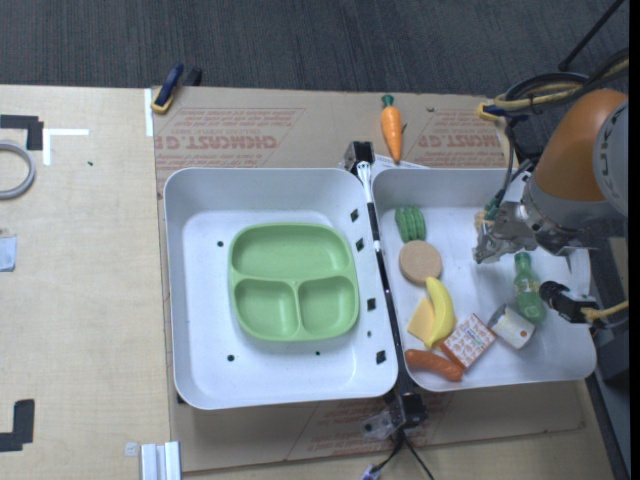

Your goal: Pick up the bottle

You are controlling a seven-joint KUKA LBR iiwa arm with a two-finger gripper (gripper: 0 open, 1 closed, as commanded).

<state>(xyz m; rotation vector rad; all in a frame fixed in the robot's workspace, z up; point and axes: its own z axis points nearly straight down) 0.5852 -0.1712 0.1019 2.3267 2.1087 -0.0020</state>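
The gripper [497, 238] hangs over the right bin [455, 193], near its far right part, just left of the bottle [527, 290]; whether its claw is open or closed cannot be told, and nothing is seen held in it. The green bottle lies against the bin's right edge, with a white cup [513, 328] touching it at the near side. Along the bin's left side sit a green vegetable [410, 222], a round cookie [420, 261], a banana [440, 303], a sausage [434, 364] and a small red box [469, 340]. The left bin [190, 298] holds a green divided tray [294, 283]. A toy carrot [390, 126] lies on the cardboard beyond the bins.
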